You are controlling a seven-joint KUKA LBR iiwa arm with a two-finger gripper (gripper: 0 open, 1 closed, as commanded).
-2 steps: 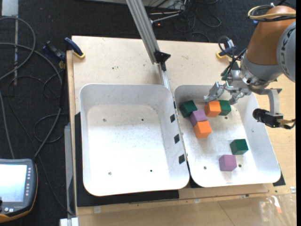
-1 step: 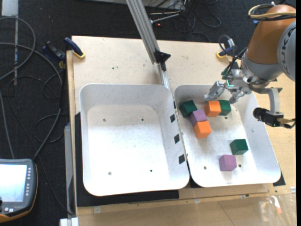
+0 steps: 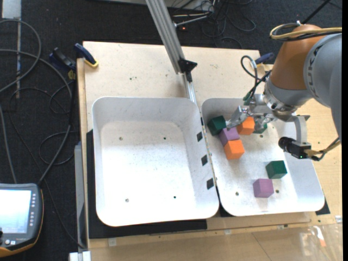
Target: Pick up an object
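Near the right bin's (image 3: 304,197) far edge, gripper (image 3: 249,119) over an orange block (image 3: 246,126), grip state unclear, green block (image 3: 217,125) beside.

six blocks (image 3: 263,187) in right bin (image 3: 304,200)

Bulky grey arm (image 3: 326,64), broad orange band above the wrist, yellowish cable looped over it, black cables alongside
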